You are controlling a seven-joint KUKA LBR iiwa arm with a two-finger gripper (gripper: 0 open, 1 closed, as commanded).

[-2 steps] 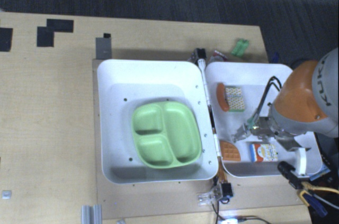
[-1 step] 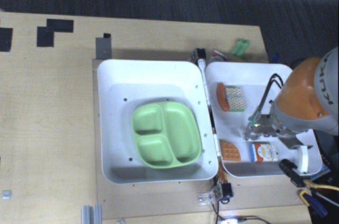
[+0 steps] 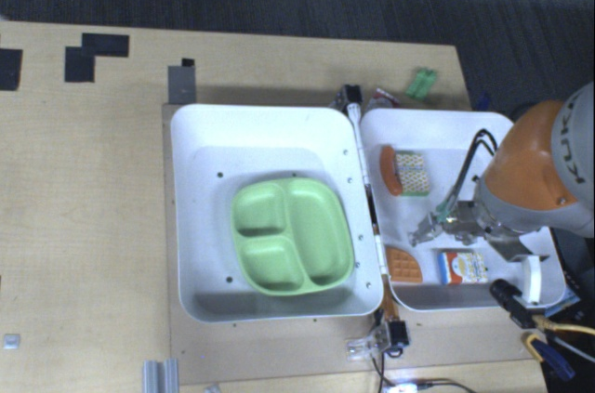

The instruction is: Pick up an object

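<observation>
Three things lie in the right bin (image 3: 409, 117) at the frame's right: a waffle (image 3: 404, 266), a carton (image 3: 462, 268) and a sponge (image 3: 405, 172). The tool (image 3: 437, 229) hangs just above the waffle and carton, the waffle to its lower left. Whether it is released or clenched I cannot tell.

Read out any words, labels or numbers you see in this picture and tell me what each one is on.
None can be read.
Small carton in the right bin: coloured print, too blurred to read.
Speckled packet: pattern, no legible text.
Green divided tray: no markings.
</observation>
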